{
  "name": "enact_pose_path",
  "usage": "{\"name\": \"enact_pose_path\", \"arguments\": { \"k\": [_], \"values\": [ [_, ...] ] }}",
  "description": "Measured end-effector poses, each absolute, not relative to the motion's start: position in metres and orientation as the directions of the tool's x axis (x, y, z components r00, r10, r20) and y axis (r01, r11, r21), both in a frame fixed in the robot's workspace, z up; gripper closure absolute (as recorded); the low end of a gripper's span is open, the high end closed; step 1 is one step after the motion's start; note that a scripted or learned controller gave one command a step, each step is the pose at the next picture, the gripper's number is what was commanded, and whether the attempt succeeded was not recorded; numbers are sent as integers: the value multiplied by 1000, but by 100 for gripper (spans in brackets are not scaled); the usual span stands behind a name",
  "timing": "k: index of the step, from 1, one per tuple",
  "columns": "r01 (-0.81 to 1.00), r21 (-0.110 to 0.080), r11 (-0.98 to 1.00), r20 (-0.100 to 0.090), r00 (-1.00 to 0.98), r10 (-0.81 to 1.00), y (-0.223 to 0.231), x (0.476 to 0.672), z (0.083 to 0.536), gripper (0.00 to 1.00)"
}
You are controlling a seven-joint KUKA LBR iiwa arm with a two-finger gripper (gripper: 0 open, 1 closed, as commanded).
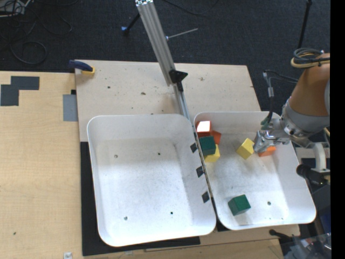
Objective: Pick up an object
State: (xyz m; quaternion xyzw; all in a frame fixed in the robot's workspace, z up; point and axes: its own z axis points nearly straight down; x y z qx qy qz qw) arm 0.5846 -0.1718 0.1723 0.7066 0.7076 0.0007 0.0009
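My gripper (264, 143) hangs low over the right side of the right bin (302, 209), reaching in from the right. A small orange block (268, 151) peeks out just beneath it, touching or nearly touching. A yellow block (245, 148) lies tilted just left of the gripper. A dark green block (239, 204) sits alone near the bin's front. Against the bin's left wall is a cluster: a bright orange block (204, 127), another orange block (216, 137), a green block (207, 144) and a yellow block (212, 155).
The left bin (108, 144) lies beside the right one, with black clips (199, 170) along the shared wall. A slanted aluminium rail (159, 42) rises behind the bins. A blue and yellow clamp (82, 67) sits at the bench's back left.
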Motion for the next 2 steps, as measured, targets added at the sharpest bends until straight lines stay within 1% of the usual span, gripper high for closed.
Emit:
{"name": "enact_pose_path", "arguments": {
  "k": [1, 2],
  "values": [
    [1000, 5, 2, -1, -2, 1000, -164, 591, 229, 100],
    [1000, 4, 2, -1, -2, 1000, -165, 592, 283, 100]
  ]
}}
